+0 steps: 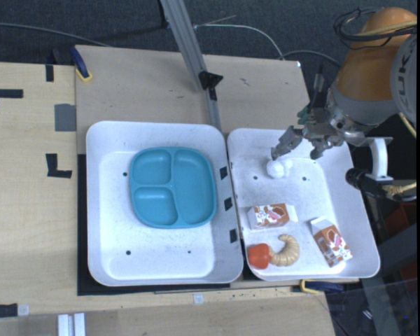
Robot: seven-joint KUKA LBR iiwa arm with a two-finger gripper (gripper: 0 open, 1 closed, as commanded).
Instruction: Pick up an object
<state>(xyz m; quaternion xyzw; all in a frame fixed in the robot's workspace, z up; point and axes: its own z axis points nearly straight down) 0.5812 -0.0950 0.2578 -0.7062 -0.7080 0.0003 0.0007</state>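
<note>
My gripper [300, 148] hangs over the back part of the right bin [357, 208], its two fingers spread open with nothing between them. A small white lumpy object [277, 167] lies on the bin floor just below and in front of the left finger [283, 144]. Further forward lie a red-and-white packet [271, 215], a second such packet [330, 243], a tan croissant [288, 250] and a red tomato-like piece [260, 256] touching the croissant.
The left bin [105, 208] holds a blue divided plate [173, 187]. A grey metal post [189, 37] slants in from the top to the bins' back edge. The arm's orange band [374, 54] sits at the upper right.
</note>
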